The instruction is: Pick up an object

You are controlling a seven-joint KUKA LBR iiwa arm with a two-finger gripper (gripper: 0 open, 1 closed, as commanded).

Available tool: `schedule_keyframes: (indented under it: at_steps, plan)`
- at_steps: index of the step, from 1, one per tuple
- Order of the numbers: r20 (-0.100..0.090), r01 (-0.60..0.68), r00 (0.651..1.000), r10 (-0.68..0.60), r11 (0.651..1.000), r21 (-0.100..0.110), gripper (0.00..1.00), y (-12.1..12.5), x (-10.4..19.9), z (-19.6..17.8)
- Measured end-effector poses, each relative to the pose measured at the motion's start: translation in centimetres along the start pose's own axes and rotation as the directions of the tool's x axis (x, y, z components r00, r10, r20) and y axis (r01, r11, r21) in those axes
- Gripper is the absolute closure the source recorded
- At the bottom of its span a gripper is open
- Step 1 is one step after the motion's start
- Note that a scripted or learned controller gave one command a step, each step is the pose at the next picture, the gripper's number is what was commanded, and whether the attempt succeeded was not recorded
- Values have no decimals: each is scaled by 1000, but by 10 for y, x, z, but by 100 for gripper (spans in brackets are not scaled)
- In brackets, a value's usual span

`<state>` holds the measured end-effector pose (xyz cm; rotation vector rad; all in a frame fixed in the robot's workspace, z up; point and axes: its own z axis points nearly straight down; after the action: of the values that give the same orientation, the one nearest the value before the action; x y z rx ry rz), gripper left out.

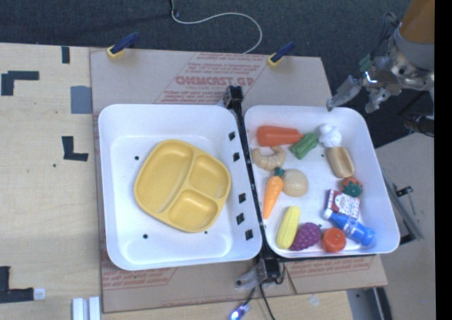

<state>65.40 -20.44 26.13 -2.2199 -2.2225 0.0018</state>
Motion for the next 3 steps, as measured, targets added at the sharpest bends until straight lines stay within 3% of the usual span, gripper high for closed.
schedule_keyframes:
  at_steps: [1, 2, 3]
  plan:
    - [-2, 5, 1000, -5, 1000, -3, 0, -48, 75, -87]
    - [0, 6, 1000, -6, 1000, -17, 0, -120, 118, -239]
    - [1, 0, 1000, 0, 1000, -1, 100, -118, 115, -238]
